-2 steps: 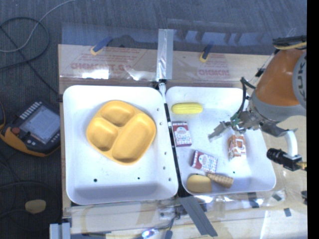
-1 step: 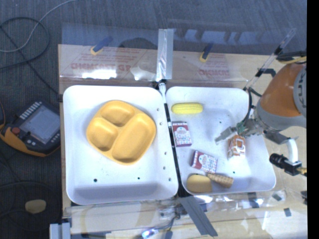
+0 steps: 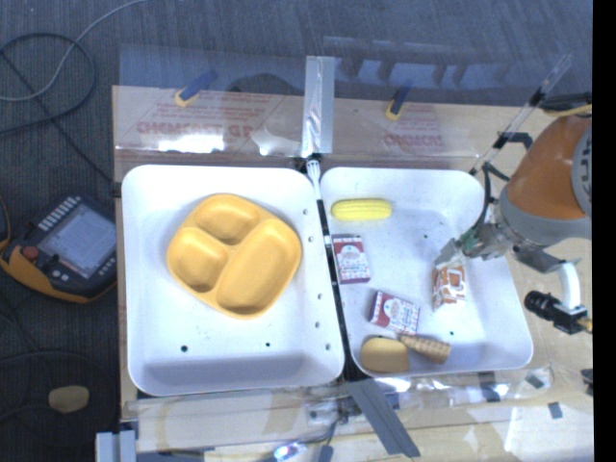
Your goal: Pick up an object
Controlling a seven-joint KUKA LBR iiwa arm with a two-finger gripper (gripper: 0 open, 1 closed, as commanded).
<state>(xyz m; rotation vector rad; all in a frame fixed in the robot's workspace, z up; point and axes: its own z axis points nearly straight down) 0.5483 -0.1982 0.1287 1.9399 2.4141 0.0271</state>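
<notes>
The two-finger gripper point(image 3: 460, 254) sits low over the right white bin point(image 3: 500, 340), its tip touching the top of a small orange-and-white snack packet point(image 3: 449, 286); whether it grips is impossible to tell. The packet's long axis runs up-down, tilted slightly. The grey arm with orange band point(image 3: 547, 181) reaches in from the right.

Your bench point(image 3: 135, 114) stands on dark grey carpet point(image 3: 58, 94); black cables point(image 3: 38, 56) and a teach pendant point(image 3: 63, 248) lie left.
</notes>
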